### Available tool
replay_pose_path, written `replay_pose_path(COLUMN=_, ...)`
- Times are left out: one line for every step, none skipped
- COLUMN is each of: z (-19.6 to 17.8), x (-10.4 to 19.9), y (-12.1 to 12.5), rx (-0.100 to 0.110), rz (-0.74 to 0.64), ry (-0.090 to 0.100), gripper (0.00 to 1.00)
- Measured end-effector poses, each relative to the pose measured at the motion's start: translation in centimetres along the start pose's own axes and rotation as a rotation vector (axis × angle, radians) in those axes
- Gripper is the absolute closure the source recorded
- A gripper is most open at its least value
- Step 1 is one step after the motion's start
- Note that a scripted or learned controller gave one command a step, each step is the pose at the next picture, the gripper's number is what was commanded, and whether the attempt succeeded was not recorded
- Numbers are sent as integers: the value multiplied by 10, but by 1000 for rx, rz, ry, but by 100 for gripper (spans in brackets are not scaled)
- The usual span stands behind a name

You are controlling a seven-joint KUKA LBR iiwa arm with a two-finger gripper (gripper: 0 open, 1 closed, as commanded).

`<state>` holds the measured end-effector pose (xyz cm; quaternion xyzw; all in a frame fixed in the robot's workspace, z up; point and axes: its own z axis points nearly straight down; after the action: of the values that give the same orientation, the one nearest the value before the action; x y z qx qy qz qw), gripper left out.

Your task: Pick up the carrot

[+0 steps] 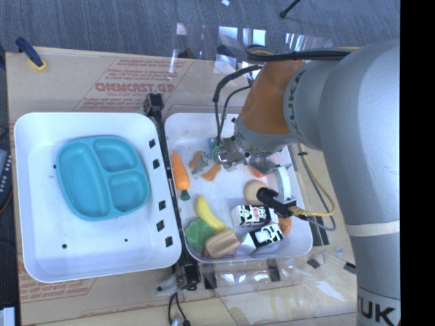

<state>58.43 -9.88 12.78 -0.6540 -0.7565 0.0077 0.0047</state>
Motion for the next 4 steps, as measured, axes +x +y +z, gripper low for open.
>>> replay_pose_path(z=34, x=-3, y=16, rx=-13, rz=28, ry=-6, gripper=0)
replay_pose_path(z=24, x=-2, y=15, rx=-6, rz=18, ry=-4, gripper=100)
replay_pose_path(z=24, x=-2, y=15, rx=-6, rz=17, ry=-5, gripper=0)
replay_pose_path(z=37, x=-5, y=-11, rx=-3, rz=236, ry=7, gripper=0)
